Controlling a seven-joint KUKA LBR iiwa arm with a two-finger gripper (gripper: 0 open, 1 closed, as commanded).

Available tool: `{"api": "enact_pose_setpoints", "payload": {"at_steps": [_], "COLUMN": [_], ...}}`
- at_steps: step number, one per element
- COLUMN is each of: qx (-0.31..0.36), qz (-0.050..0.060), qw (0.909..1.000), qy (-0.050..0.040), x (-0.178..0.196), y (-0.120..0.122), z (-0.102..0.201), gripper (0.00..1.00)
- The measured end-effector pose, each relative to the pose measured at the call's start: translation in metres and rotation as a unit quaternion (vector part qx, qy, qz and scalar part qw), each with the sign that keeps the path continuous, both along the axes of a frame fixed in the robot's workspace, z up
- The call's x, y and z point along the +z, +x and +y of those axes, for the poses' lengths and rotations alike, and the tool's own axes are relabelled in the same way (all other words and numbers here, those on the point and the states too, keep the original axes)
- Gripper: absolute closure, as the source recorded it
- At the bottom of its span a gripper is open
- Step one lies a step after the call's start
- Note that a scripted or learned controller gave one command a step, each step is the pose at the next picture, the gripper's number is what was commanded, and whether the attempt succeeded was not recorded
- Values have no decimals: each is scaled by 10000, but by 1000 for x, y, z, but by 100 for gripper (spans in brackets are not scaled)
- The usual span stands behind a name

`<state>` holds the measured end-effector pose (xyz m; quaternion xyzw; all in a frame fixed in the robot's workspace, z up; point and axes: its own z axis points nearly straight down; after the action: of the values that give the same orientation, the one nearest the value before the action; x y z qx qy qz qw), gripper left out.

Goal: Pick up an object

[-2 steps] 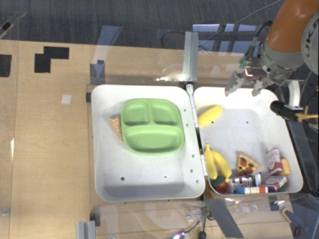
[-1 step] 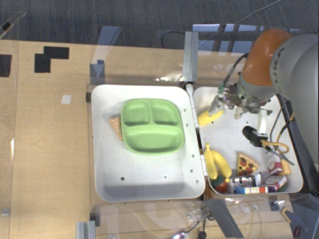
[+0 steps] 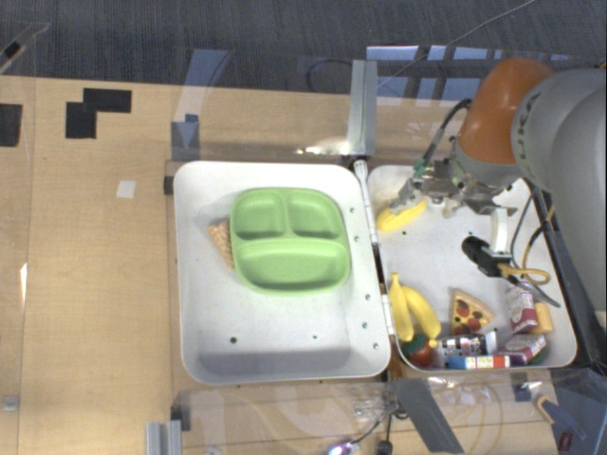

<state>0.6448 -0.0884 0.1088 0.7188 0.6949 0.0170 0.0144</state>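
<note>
My gripper (image 3: 417, 190) hangs over the back left part of the right bin (image 3: 432, 254), below the orange-banded wrist. Just under it and slightly to the left, a yellow banana-shaped piece (image 3: 399, 218) lies on the bin floor by the left wall. Whether the gripper touches it cannot be told. At the front of this bin lie a pair of yellow bananas (image 3: 413, 312), a pizza slice (image 3: 469, 309), a red and white packet (image 3: 523, 311) and a row of small coloured items (image 3: 479, 347).
The left bin (image 3: 204, 330) holds a green divided plate (image 3: 289, 238) with a brown cracker-like piece (image 3: 221, 243) at its left edge. A metal divider (image 3: 372, 254) separates the bins. The arm's grey body covers the right bin's far right side.
</note>
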Motion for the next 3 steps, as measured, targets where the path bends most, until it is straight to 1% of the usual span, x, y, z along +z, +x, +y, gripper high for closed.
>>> {"api": "enact_pose_setpoints", "payload": {"at_steps": [1, 2, 3], "qx": [-448, 367, 369], "qz": [184, 189, 165], "qw": [9988, 9991, 9992], "qy": [-3, -23, -20], "x": [79, -16, -4], "y": [21, 1, 3], "z": [28, 7, 8], "gripper": [0, 0, 100]}}
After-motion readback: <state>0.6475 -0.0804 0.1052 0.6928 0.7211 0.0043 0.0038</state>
